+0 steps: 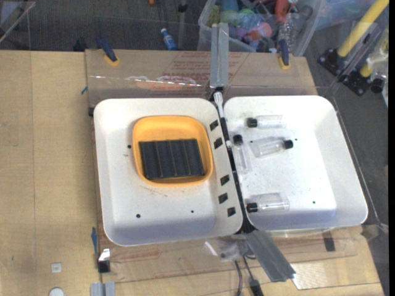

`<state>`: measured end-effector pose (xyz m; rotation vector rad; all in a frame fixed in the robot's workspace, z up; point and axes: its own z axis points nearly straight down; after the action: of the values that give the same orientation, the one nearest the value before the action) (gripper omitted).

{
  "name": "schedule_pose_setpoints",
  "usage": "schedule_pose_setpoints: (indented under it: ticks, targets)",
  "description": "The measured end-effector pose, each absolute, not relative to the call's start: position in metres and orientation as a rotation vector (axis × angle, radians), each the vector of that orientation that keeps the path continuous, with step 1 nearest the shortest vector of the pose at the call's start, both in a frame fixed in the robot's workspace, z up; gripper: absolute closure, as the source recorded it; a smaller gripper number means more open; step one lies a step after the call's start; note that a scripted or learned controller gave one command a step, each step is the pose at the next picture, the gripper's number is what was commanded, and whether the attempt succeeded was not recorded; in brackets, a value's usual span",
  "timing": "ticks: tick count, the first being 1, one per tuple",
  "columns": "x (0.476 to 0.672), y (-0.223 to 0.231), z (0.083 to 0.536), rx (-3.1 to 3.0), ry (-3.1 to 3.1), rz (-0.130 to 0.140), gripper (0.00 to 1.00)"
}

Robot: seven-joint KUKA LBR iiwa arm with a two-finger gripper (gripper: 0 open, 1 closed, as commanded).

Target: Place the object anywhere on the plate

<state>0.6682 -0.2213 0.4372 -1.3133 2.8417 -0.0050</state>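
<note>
An orange plate (145, 130) sits in the left white bin (117, 214). A black ridged rectangular object (171, 159) lies flat on the plate, covering most of its middle. In the right white bin (321, 184) lie several clear vials with black caps: one at the back (264, 121), one just in front of it (271, 147), one along the divider (239, 153) and one near the front (267, 203).
A divider with black tabs (222, 165) runs between the two bins. A clear tub of colourful toys (259, 11) stands behind the bench. Clamps (110, 54) hold the far edge of the board.
</note>
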Motion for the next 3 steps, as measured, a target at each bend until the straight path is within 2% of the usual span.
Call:
schedule_pose_setpoints:
  ticks: [1, 3]
  targets:
    - [0.6682, -0.2212, 0.4373, -1.39, 2.805, -0.006, 1.0]
    - [0.6682, -0.221, 0.4366, -1.943, 2.456, -0.006, 1.0]
